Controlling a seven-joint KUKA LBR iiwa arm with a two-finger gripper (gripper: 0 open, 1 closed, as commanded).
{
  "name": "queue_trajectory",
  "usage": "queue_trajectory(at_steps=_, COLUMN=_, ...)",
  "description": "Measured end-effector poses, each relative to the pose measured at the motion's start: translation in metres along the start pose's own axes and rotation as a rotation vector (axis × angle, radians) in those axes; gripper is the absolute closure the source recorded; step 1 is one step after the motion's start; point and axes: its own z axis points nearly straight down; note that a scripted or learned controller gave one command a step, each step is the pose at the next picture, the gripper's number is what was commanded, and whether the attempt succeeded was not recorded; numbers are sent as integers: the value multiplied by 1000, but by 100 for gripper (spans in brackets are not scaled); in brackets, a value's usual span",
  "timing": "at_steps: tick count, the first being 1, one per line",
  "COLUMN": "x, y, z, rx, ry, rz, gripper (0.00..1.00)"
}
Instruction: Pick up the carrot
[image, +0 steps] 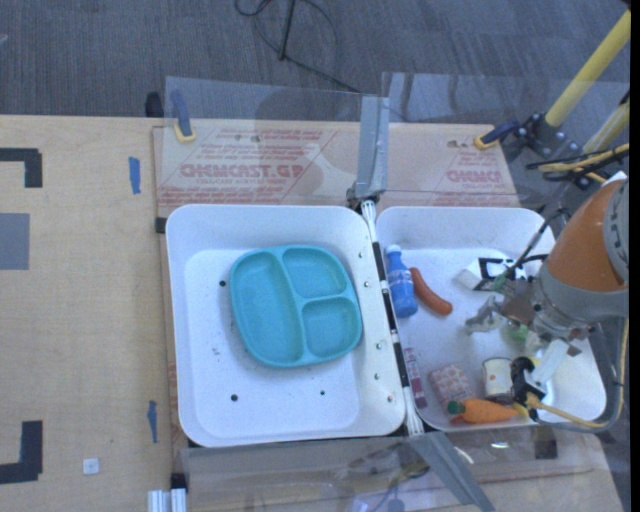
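Orange carrot (487, 409) with seemingly green top, lying flat along right bin's near wall

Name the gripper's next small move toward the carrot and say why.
Probably shift the gripper toward the near edge of the right bin: the carrot lies there beside the near wall, apart from the gripper, which sits over the bin's middle.

This is a robotics lab, not a home or kitchen. Two shallow white bins (190, 300) sit on a plywood table (70, 300) marked with black and blue tape, fenced by clear plastic sheets (270, 110). A grey industrial arm with an orange band (590, 250) rises above the claw (500, 315), with cables trailing over the grey carpet (100, 50) beyond.
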Motion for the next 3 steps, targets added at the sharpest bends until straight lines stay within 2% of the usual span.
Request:
queue_trajectory(at_steps=1, x=75, y=0, z=-1, rx=-3, ry=2, rz=-24, gripper=0)
queue_trajectory(at_steps=2, x=28, y=-43, z=-1, rx=-4, ry=1, rz=-537, gripper=0)
queue_trajectory(at_steps=3, x=68, y=63, z=0, rx=-1, ry=0, rz=-357, gripper=0)
